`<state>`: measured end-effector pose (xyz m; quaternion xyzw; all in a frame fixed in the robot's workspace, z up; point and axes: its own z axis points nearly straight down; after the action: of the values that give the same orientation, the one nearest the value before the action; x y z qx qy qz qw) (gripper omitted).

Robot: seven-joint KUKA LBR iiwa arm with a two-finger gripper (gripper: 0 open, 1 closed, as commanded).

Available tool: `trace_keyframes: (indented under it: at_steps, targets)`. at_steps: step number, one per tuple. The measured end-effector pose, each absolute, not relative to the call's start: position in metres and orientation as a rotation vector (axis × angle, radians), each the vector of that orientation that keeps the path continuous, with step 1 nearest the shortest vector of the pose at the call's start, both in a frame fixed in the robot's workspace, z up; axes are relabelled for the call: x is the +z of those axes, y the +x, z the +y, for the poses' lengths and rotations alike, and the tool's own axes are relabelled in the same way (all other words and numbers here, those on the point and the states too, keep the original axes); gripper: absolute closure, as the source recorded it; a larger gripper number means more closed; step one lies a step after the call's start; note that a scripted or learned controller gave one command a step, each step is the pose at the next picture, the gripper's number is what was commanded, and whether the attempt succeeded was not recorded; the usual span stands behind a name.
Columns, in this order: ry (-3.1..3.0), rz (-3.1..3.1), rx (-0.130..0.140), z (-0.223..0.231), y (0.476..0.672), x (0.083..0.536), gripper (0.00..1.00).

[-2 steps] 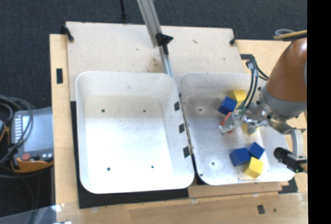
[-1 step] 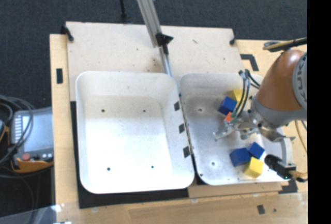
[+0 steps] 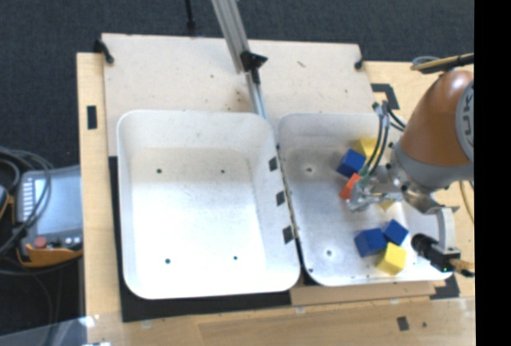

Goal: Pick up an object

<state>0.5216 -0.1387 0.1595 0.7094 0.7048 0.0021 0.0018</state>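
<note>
In the right bin (image 3: pixel 319 256) lie several small blocks. A blue block (image 3: pixel 350 162) and a yellow one (image 3: pixel 367 147) sit near the bin's middle right, and an orange block (image 3: pixel 348 188) lies just below them. Lower down are two blue blocks (image 3: pixel 370 241) (image 3: pixel 396 232) and a yellow block (image 3: pixel 391 258). My gripper (image 3: pixel 361 197) reaches down beside the orange block, close to or touching it. The wrist's grey and orange body hides part of the bin's right side.
The left bin (image 3: pixel 200 200) stands beside the right one, their rims meeting at the middle. A slanted aluminium pole (image 3: pixel 227 13) rises from the bench behind the bins. A control pendant (image 3: pixel 44 212) rests off the bench at left.
</note>
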Motion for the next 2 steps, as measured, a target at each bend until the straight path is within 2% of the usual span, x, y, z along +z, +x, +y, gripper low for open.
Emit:
trace_keyframes:
  at_steps: [2]
  targets:
    - [2.213, 2.221, 0.006, -0.146, 0.519, 0.251, 1.00]
